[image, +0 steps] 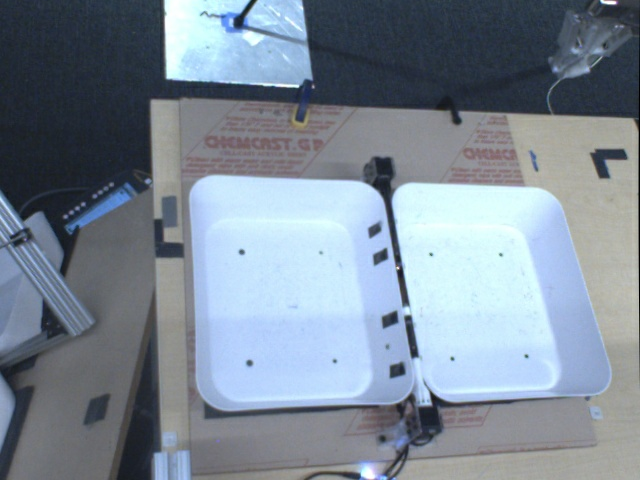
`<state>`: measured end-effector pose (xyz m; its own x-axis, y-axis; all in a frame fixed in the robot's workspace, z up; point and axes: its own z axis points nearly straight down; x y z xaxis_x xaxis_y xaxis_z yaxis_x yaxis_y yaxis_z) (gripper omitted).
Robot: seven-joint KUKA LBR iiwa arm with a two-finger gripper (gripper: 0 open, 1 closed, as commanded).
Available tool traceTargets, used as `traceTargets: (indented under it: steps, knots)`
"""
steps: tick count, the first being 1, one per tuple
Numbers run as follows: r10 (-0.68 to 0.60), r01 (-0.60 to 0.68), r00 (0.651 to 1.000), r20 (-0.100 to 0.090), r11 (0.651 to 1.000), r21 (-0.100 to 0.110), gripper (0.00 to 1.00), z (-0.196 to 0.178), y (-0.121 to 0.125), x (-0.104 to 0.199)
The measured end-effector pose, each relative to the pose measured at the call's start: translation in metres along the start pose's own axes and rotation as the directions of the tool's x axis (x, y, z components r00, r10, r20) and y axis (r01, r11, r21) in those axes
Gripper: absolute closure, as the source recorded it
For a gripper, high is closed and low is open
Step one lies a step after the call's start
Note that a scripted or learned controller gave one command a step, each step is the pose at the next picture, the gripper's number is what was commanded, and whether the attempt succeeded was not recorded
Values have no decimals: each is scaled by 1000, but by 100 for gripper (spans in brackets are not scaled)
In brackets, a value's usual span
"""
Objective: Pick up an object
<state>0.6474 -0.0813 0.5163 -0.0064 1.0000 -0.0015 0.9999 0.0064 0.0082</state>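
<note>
- Jaws: apart or together, I cannot tell.
- Object's place I cannot tell either; the white bin (280,298) and the second bin (490,298) just beside it show bare floors.
- Step, I judge: searching; next, find a target.

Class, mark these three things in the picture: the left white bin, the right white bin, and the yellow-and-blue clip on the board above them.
Left white bin (290,298), camera view, on its bare floor.
Right white bin (480,293), camera view, on its bare floor.
Yellow-and-blue clip (301,108), camera view, middle of the clip.
</note>
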Motion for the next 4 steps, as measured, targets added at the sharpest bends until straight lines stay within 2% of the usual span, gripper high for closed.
traceTargets:
  steps: [1, 2, 3, 4]
  knots:
    - [6, -6, 1000, 0, 1000, 3, 100, -21, -29, -16]
    - [11, -11, 1000, 3, 1000, 3, 100, -18, 12, -114]
    - [0, 0, 1000, -7, 1000, 23, 100, 159, -9, -65]
    - [-7, 7, 1000, -5, 1000, 10, 100, 217, 20, 29]
